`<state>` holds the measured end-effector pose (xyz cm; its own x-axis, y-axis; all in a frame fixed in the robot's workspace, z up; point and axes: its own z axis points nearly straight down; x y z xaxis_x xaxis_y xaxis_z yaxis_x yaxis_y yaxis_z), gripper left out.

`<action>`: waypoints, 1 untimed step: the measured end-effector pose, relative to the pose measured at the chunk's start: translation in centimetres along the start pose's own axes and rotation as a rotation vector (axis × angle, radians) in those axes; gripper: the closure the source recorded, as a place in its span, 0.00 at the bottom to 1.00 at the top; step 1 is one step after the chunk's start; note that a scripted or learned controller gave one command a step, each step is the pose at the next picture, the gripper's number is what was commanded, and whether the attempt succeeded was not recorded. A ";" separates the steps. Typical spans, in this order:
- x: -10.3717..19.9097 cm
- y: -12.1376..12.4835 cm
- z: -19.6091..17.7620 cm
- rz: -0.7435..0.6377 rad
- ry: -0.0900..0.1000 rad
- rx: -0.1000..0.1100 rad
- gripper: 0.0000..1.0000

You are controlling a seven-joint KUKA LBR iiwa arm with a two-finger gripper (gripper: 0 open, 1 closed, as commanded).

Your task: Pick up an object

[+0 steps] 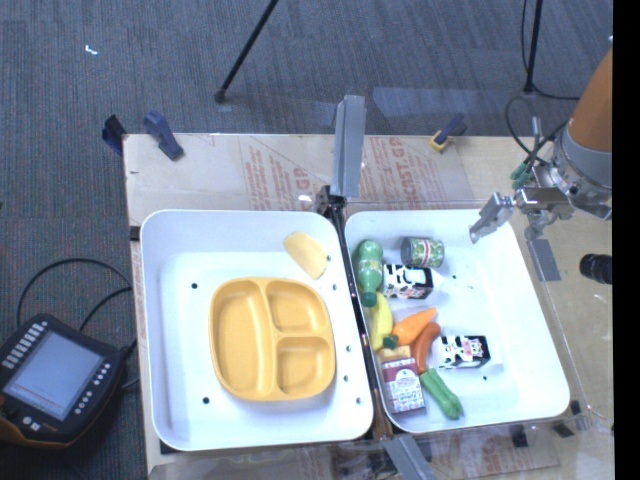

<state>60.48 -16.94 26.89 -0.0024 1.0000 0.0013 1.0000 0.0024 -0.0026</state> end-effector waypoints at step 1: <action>5.0 3.7 9.3 -0.007 0.000 0.000 0.00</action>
<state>64.11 -11.96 17.61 -0.0095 1.0000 0.0015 1.0000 0.0095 -0.0029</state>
